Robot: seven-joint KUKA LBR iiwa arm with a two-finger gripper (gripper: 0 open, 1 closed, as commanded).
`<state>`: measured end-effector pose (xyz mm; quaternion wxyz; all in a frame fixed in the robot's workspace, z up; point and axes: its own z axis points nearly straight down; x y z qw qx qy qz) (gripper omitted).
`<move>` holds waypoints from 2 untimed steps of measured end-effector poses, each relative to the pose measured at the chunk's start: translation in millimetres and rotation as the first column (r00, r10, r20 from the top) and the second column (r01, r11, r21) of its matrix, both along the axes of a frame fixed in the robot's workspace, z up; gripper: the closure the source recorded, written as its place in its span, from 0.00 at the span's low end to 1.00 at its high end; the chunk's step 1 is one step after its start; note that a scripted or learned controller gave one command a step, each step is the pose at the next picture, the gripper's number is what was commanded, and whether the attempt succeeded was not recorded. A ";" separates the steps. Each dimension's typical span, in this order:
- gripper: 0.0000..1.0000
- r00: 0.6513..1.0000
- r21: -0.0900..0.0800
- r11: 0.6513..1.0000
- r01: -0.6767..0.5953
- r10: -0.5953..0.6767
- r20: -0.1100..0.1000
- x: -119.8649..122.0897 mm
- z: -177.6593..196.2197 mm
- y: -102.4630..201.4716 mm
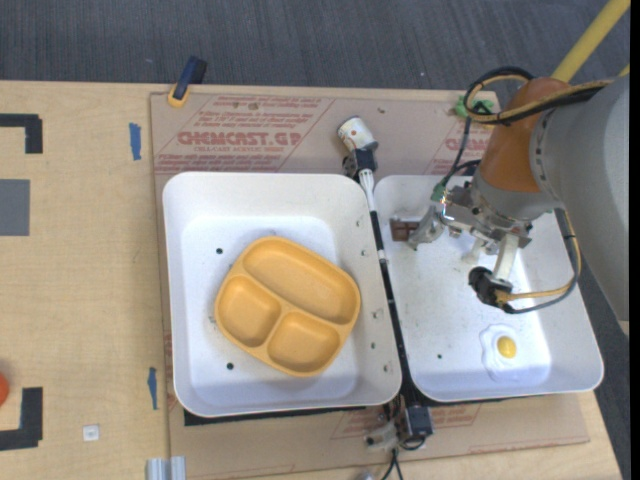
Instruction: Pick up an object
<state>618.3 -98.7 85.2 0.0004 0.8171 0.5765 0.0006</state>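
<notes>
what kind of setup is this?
Likely a lab grasping test bench: grey robot arm with orange band over two shallow white bins, a yellow plastic divided plate, a toy fried egg, blue tape marks.

Two bins sit side by side on the worktop [80, 268], their inner rims touching along the centre line. The left bin [195, 218] holds a divided tray [288, 303], lying flat near the middle of the floor and turned at a slant to the bin walls. The right bin [560, 368] holds a toy fried egg [503, 348] in its near right corner — well apart from the tray. The arm [540, 148] reaches in from the right, over the far half of the right bin, with the gripper [478, 230] above that bin's floor, behind the egg. Both bins rest on a board [250, 133] laid on the worktop.
</notes>
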 end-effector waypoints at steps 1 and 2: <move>0.00 0.999 0.010 1.000 0.022 -0.021 -0.040 42.0 -2.5 -66.2; 0.00 0.992 0.027 0.993 0.116 -0.115 -0.057 42.2 -3.3 -91.4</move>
